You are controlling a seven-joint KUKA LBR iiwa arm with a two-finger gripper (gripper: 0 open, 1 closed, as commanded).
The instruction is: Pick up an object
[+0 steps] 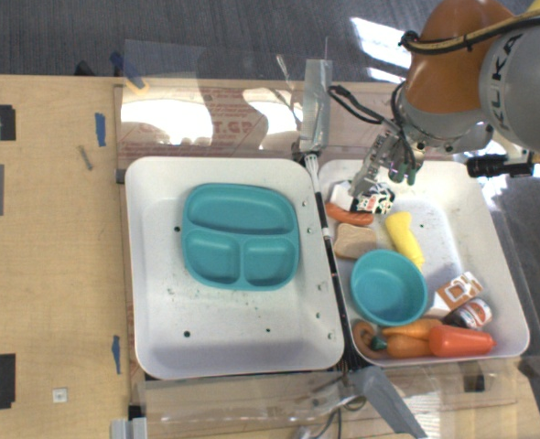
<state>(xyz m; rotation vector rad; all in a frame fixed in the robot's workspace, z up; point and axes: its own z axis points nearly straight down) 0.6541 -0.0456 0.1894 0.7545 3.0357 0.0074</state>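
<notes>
Pincer (374, 187) low over right bin (499, 236)

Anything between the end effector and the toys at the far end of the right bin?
Nothing visible. The end effector hangs directly over the small black-and-white toy and the orange carrot; the yellow corn lies beside them.

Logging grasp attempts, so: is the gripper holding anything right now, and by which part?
It cannot be told. The gripper is low over the far-left corner of the right bin, its tips among small items there, with nothing clearly between them.
</notes>
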